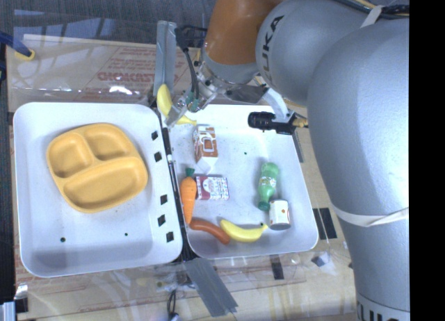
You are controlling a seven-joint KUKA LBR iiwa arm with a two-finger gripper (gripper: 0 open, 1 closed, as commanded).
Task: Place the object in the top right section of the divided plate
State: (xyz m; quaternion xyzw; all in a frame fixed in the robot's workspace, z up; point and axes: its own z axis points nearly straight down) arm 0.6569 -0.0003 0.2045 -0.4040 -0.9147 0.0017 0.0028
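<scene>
Upright, banana (pixel 163 100) in tool (pixel 174 108), long axis vertical

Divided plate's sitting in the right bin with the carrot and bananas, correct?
No. The camera view shows the yellow divided plate alone in the left bin. The carrot and a banana do lie in the right bin.

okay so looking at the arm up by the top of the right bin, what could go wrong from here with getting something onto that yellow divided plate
1. The gripper sits at the right bin's top left corner with a yellow banana-like piece beside it; whether it is gripped cannot be told, so a lift may come up empty.
2. The bin walls lie between it and the divided plate; a low carry could catch them.
3. The plate's top right section is small, so a release could land in a neighbouring section.
</scene>
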